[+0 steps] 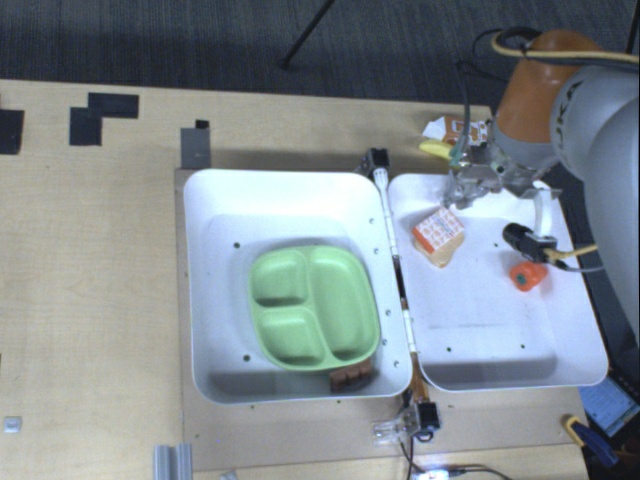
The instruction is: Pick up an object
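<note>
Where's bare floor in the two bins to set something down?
Right bin: the near half is bare, below the waffle-print block and the orange toy. Its far end is crowded, with the tool there. Left bin: the green divided plate fills the middle; a bare strip runs along the far wall.

Light wood desk (90, 268) w/ black tape patches (100, 116) top left; dark grey carpet floor (200, 18) behind
</note>
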Robot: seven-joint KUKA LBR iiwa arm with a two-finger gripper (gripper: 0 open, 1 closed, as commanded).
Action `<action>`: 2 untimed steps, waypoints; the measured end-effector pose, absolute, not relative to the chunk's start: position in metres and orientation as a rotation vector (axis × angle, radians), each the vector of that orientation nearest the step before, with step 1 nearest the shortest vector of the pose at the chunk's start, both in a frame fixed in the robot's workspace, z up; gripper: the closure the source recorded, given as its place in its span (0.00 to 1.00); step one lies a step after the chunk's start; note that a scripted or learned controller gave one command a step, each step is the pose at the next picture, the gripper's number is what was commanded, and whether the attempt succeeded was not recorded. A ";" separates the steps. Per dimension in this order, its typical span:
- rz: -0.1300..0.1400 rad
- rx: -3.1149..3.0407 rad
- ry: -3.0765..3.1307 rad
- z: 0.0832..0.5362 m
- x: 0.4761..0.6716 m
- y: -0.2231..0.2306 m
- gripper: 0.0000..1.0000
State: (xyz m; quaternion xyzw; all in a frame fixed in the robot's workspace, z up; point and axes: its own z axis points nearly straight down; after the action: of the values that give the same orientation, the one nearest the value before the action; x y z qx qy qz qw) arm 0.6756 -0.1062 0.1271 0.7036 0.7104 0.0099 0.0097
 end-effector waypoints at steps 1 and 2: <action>0.031 2.197 2.218 0.127 0.675 -0.106 0.00; 0.005 2.214 2.225 0.086 0.642 -0.082 0.00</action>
State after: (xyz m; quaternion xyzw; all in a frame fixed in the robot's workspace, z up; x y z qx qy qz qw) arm 0.6420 -0.0825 0.0858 0.7053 0.7089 0.0015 0.0014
